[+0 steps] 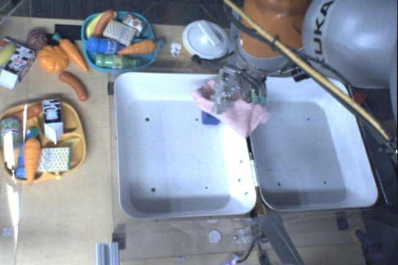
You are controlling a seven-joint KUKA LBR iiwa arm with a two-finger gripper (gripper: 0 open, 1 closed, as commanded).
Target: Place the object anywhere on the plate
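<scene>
Over the wall between the two white bins [186,208], the gripper [239,91] has its fingers pinched on a pink cloth [239,116], which droops below. That limp cloth could snag the wall or slip free before reaching any plate.

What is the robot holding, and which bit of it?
It looks like the end effector has the pink cloth by its upper edge; the rest hangs over the divide between the two bins. The fingers themselves are hard to make out.

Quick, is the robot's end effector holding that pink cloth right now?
End effector: it sits right on the pink cloth, but open, closed or holding cannot be told.
</scene>
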